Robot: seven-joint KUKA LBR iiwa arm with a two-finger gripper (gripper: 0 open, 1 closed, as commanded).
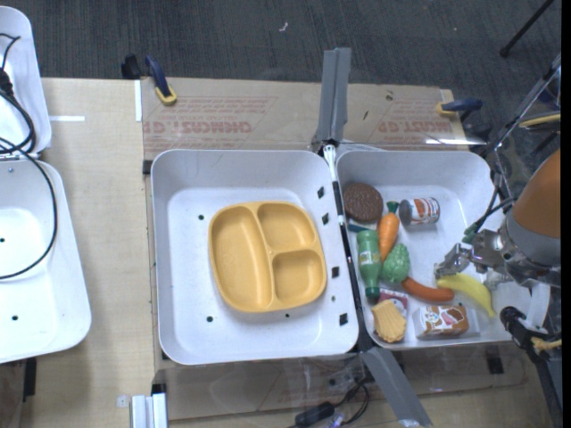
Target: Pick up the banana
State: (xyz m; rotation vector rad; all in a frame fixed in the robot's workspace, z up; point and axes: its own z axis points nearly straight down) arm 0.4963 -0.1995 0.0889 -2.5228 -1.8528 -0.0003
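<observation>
The yellow banana (474, 291) lies in the right bin (464, 169), near its right wall, curving down toward the front right corner. My gripper (457, 261) hangs at the banana's upper left end, just above it or touching it. The grey wrist with its orange band (542, 199) comes in from the right and hides the bin wall behind it. I cannot make out whether the banana is held.
Packed into the right bin with the banana are a red-orange sausage (426, 288), a small packet (443, 321), a cracker (390, 320), a green leafy toy (395, 262), a green bottle (368, 259), a carrot (388, 231), a can (420, 210) and a brown cookie (362, 201). The left bin (178, 266) holds a yellow divided plate (268, 256).
</observation>
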